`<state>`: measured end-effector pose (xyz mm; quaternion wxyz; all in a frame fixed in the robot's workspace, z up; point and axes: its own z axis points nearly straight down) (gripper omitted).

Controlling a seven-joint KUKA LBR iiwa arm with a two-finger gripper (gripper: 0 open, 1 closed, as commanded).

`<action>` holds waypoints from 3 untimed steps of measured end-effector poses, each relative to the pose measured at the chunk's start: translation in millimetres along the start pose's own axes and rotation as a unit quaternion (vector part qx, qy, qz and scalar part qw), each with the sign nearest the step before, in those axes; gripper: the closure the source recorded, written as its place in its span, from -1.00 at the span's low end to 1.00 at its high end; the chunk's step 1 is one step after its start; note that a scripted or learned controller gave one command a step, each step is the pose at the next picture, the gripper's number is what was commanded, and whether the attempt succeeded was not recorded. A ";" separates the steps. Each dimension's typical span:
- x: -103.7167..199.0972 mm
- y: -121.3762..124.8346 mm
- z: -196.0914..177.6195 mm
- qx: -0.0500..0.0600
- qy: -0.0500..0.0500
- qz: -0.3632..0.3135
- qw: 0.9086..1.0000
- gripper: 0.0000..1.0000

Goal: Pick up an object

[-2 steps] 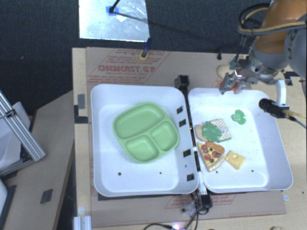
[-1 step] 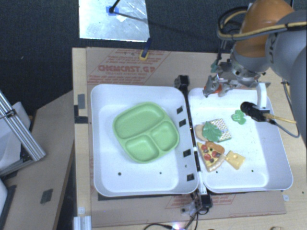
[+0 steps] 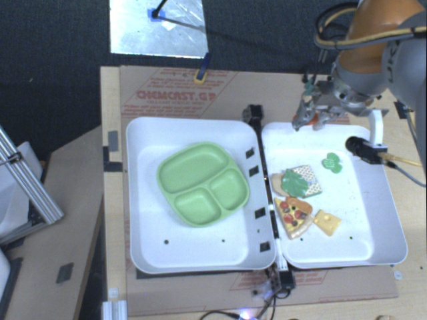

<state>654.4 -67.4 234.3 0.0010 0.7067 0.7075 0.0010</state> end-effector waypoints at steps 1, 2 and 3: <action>14.6 -3.3 11.9 0.001 0.000 -0.002 1.000 1.00; 5.4 -7.1 16.4 0.001 0.000 0.000 1.000 1.00; 3.7 -0.5 -1.1 0.000 0.000 -0.002 1.000 1.00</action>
